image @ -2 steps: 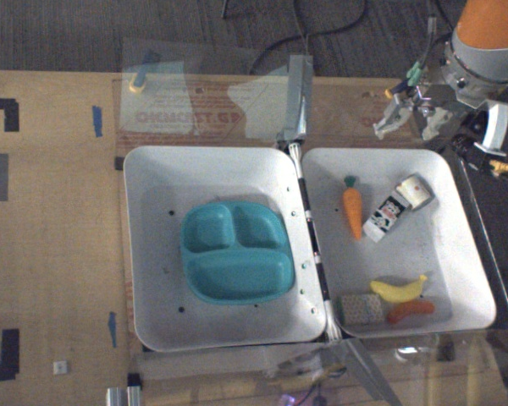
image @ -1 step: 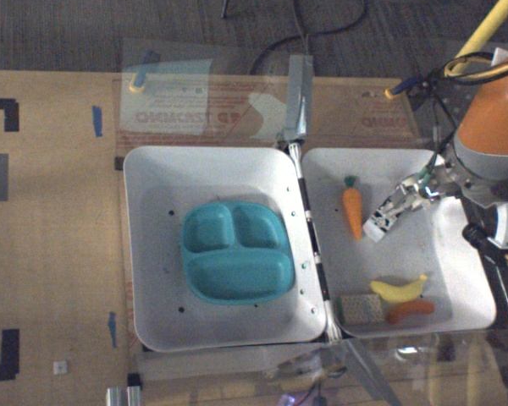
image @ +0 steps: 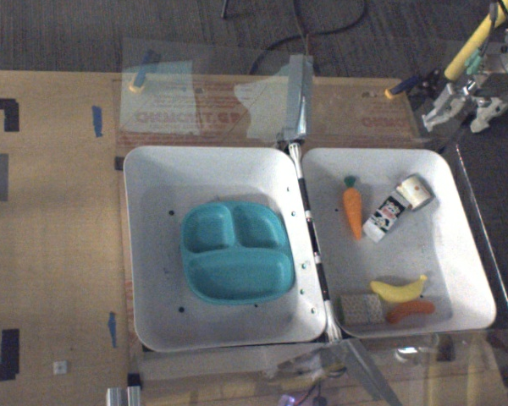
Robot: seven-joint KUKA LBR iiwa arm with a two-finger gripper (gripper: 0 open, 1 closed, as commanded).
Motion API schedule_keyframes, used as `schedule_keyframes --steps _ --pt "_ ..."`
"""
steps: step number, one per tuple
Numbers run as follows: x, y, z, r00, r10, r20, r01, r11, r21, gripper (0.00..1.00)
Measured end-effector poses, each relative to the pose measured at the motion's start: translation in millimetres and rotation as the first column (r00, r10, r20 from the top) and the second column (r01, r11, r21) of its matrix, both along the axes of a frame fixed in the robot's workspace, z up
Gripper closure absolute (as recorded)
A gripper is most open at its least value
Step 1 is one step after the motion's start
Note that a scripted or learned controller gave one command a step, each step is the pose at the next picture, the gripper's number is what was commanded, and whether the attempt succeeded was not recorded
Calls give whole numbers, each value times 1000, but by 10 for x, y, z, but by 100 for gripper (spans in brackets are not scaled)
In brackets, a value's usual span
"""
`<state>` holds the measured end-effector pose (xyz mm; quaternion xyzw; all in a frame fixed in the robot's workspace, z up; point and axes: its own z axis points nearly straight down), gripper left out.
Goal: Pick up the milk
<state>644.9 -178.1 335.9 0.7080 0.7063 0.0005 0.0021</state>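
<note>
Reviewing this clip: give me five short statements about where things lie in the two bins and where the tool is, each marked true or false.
1. The milk carton lies on its side in the right bin. True.
2. The carrot is in the left bin. False: it lies in the right bin, just left of the milk carton.
3. The teal divided plate sits in the left bin. True.
4. The tool is down over the milk carton. False: it is outside the bins, beyond the right bin's far right corner.
5. The banana lies at the far end of the right bin. False: it lies near the front edge, beside a reddish sausage-like item.
</note>
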Motion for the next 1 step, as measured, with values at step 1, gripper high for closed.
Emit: schedule_keyframes --steps 1 --pt "-358 243 -1132 987 162 -2 -162 987 1 0"
